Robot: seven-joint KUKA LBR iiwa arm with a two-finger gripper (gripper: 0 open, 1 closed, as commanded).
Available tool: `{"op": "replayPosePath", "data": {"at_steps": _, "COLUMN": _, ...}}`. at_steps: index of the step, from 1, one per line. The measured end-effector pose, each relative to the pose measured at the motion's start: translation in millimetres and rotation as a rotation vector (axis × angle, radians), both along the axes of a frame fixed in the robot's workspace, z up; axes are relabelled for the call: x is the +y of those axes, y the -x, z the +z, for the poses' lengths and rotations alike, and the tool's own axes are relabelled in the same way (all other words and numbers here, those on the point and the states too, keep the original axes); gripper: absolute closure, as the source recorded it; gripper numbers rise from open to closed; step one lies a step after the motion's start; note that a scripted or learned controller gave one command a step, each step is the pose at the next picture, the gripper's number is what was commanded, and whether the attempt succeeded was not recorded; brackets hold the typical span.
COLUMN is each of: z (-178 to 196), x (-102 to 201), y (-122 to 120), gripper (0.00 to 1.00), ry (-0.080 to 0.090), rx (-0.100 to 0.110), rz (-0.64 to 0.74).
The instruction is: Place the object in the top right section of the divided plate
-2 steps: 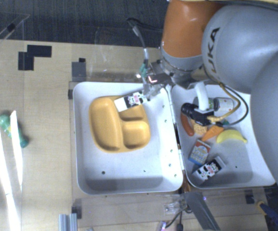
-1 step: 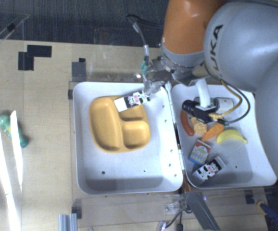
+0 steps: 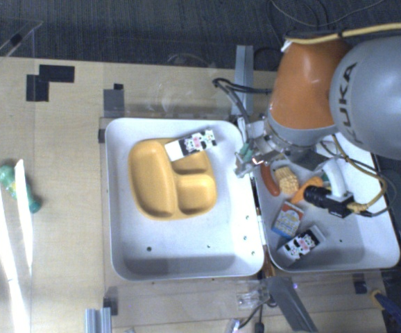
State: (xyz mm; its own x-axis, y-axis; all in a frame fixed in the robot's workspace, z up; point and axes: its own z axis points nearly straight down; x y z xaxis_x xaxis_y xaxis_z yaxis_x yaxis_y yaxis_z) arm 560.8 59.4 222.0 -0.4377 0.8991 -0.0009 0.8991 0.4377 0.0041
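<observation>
A yellow divided plate [image 3: 173,182] lies in the left bin [image 3: 186,262], with one long section on its left and two smaller ones on its right. A small black-and-white cow-patterned carton [image 3: 190,145] rests across the plate's far rim, partly over the top right section. My gripper [image 3: 245,159] hangs below the orange wrist band, over the wall between the two bins. It is a little to the right of the carton and apart from it. I see nothing in it.
The right bin [image 3: 367,248] holds a red sausage [image 3: 268,180], a corn piece [image 3: 286,181], an orange item [image 3: 310,185], a blue packet [image 3: 288,220] and a second cow-patterned carton [image 3: 302,244]. The arm covers that bin's far part. A green object [image 3: 16,186] lies on the bench at far left.
</observation>
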Motion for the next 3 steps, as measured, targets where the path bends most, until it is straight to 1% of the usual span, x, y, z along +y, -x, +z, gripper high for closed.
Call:
{"op": "replayPosePath", "data": {"at_steps": 1, "z": -37, "x": 11, "y": 69, "gripper": 1.0, "ry": -0.001, "rx": 0.001, "rz": -0.021}}
{"op": "replayPosePath", "data": {"at_steps": 2, "z": 7, "x": 4, "y": 73, "gripper": 1.0, "ry": -0.001, "rx": -0.002, "rz": -0.062}}
{"op": "replayPosePath", "data": {"at_steps": 3, "z": 11, "x": -90, "y": 72, "gripper": 1.0, "ry": 0.001, "rx": -0.002, "rz": -0.074}}
